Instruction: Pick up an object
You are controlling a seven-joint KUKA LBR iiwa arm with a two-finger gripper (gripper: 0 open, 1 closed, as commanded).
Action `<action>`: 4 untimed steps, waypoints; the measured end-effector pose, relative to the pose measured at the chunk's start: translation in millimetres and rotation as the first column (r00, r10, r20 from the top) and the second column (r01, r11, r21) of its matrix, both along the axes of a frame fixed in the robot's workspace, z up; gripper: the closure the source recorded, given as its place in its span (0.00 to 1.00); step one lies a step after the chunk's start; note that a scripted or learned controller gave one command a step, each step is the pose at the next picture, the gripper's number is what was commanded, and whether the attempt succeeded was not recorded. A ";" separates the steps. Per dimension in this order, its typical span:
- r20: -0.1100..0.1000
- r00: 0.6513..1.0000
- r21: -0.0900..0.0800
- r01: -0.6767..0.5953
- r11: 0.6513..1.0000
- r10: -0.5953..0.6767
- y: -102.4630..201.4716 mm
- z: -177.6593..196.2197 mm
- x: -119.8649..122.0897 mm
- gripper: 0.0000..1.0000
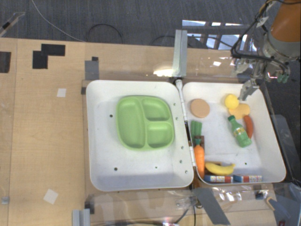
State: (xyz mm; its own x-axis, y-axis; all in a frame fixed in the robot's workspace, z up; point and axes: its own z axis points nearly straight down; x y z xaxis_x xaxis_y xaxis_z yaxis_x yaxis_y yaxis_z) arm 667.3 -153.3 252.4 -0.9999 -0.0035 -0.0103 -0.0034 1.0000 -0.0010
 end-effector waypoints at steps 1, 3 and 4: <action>-0.001 1.000 -0.001 -0.018 1.000 0.018 -2.0 -152.5 3.9 0.00; 0.001 0.990 0.001 0.143 0.990 -0.143 -1.7 -150.3 -47.3 0.00; 0.004 0.970 0.003 0.244 0.970 -0.244 -15.0 -163.2 -86.7 0.00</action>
